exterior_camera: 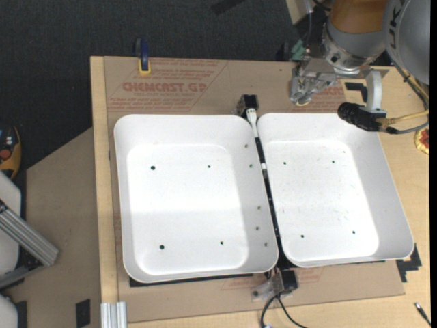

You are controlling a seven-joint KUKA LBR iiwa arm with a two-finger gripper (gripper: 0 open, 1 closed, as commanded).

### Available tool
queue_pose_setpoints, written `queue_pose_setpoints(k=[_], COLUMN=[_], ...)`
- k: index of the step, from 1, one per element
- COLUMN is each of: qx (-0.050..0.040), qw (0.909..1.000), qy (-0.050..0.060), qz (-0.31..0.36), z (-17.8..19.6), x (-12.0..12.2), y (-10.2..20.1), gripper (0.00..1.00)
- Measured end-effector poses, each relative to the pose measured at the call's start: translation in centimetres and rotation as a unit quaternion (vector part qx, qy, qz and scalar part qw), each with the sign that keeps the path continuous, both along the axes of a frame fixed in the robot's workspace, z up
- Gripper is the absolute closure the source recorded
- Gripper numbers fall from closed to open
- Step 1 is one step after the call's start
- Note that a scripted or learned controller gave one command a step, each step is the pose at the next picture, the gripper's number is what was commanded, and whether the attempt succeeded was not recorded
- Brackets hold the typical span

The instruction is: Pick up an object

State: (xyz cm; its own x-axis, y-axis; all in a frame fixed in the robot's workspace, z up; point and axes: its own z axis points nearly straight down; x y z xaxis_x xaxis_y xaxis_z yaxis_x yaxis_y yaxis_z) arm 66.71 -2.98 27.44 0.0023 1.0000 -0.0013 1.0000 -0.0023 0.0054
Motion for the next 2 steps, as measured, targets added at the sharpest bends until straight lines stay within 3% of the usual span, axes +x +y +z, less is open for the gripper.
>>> queue_pose_setpoints(k=[1, 2], qx=[0.0002, 0.0006], qw=[1.0000, 1.0000], qy=[-0.001, 0.002], qz=[0.000, 0.000], z=[4.8, 7.9], x=[-1.8, -5.4], y=[-0.4, -1.0], gripper=[1.00, 1.00])
